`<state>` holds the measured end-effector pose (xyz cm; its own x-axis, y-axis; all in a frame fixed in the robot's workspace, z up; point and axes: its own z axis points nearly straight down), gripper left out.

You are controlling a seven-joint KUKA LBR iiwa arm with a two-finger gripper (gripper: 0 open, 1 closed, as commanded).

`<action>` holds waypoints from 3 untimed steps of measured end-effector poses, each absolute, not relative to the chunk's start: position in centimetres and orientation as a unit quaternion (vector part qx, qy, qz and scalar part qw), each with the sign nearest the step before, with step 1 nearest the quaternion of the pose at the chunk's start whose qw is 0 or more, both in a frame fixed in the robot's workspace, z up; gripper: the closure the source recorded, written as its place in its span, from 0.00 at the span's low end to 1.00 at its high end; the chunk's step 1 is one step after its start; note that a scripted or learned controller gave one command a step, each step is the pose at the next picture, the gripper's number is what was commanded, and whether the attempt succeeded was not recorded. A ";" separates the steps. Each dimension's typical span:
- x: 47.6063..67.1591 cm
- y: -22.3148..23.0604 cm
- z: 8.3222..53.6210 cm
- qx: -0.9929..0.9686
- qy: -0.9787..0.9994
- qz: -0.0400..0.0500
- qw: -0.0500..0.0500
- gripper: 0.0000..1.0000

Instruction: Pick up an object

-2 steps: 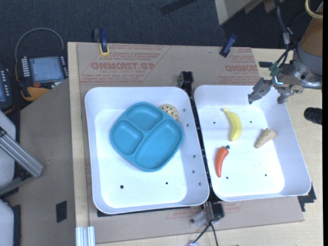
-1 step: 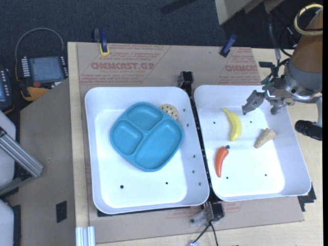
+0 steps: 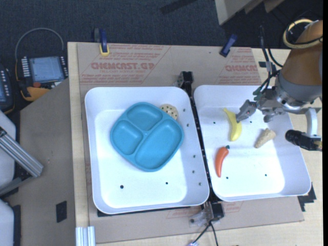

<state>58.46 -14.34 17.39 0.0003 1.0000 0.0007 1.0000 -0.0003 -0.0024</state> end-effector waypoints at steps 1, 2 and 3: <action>58.1 -13.7 12.8 -0.707 -0.707 0.001 0.003 0.00; 58.2 -13.8 14.1 -0.707 -0.707 0.000 -0.001 1.00; 58.8 -14.2 18.6 -0.707 -0.707 -0.001 -0.003 1.00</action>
